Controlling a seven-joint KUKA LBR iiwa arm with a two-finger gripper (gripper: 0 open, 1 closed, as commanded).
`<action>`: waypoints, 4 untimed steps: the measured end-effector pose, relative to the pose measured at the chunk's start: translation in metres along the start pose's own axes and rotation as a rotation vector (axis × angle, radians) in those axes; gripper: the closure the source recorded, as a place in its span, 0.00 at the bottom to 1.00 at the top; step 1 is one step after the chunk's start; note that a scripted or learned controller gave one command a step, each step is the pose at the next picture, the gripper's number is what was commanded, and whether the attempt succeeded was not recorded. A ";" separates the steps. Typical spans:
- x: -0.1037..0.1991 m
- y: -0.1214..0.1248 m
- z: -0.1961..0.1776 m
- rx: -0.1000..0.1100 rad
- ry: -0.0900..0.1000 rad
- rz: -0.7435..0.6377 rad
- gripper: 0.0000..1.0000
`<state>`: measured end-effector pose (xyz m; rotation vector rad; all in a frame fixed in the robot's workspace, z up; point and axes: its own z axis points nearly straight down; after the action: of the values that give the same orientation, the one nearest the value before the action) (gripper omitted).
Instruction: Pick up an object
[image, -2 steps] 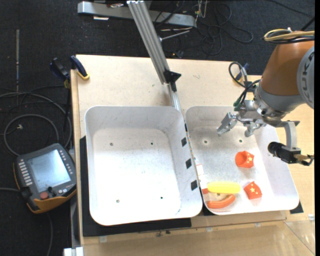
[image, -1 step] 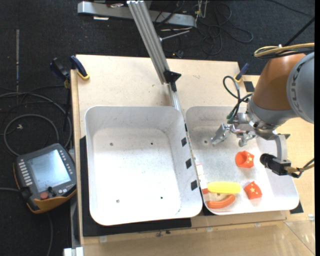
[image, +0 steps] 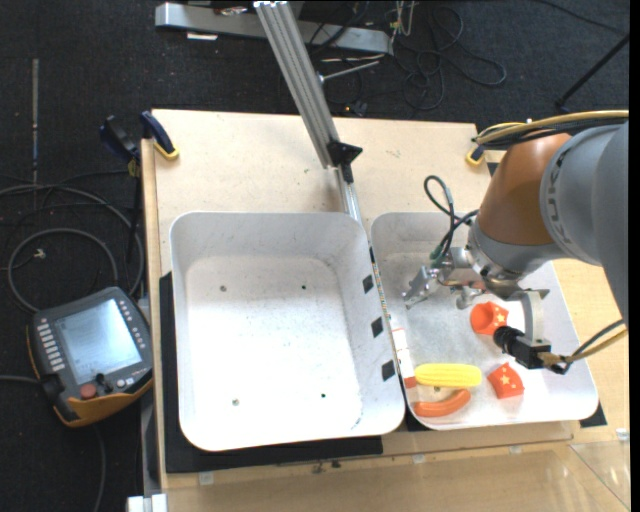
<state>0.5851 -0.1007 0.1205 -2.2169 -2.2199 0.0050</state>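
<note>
While nothing is yet lifted, the step in hand looks like the approach, and places are best told from the right bin (image: 560, 300). At that bin's near rim lie a yellow corn cob (image: 447, 375) and, just nearer and touching it, an orange sausage-like piece (image: 441, 403); beside them toward the bin's near right corner sits a small red block (image: 507, 381). Farther in, about the bin's middle, an orange cup-shaped piece (image: 486, 318) rests just beside the arm's black fitting. Beyond that, over the bin's far half, the gripper (image: 422, 288) hangs with its metal fingers angled toward the divider between the bins; whether they stand apart or together cannot be told, and nothing is seen between them. The left bin (image: 200, 240) lies across that divider. By my judgement, the next move calls for choosing one piece, likely the orange cup nearest the wrist, centring above it, descending and closing squarely.
</note>
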 end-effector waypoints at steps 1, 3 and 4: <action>-0.001 0.001 -0.014 -0.006 -0.001 0.003 1.00; 0.001 0.009 -0.100 -0.011 -0.002 -0.001 1.00; 0.001 0.010 -0.153 -0.012 -0.002 -0.002 1.00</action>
<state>0.5961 -0.0998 0.2736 -2.2217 -2.2291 -0.0056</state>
